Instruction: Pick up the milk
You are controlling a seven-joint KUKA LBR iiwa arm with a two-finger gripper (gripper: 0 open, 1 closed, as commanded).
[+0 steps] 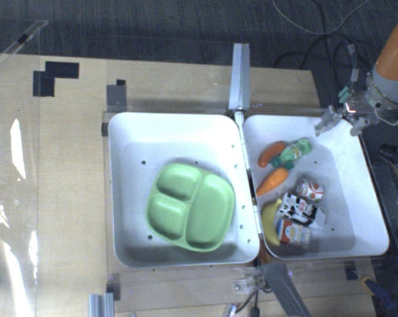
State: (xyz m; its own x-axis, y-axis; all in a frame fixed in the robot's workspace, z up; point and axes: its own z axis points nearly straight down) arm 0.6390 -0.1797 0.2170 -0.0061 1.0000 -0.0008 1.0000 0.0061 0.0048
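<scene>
I am hovering my gripper (340, 119) over the far right corner of the right bin (350, 177), with my grey arm and its orange band reaching in from the right. Whether the gripper is released or clenched I cannot tell at this slant, and nothing is showing in its grasp. The milk (298, 209), a small carton in black-and-white cow print, is lying flat in the near half of the same bin, down and to the left of the gripper in the camera view, well apart from it. Its long axis appears to be running slantwise from upper left to lower right. It is sitting in a crowd: a small can (311, 190) touching its far side, a banana (271, 220) just beside it on the left, another carton (293, 234) against its near edge. I am judging that the coming descent calls for a diagonal travel across the bin, then a close across the carton's short side.
</scene>
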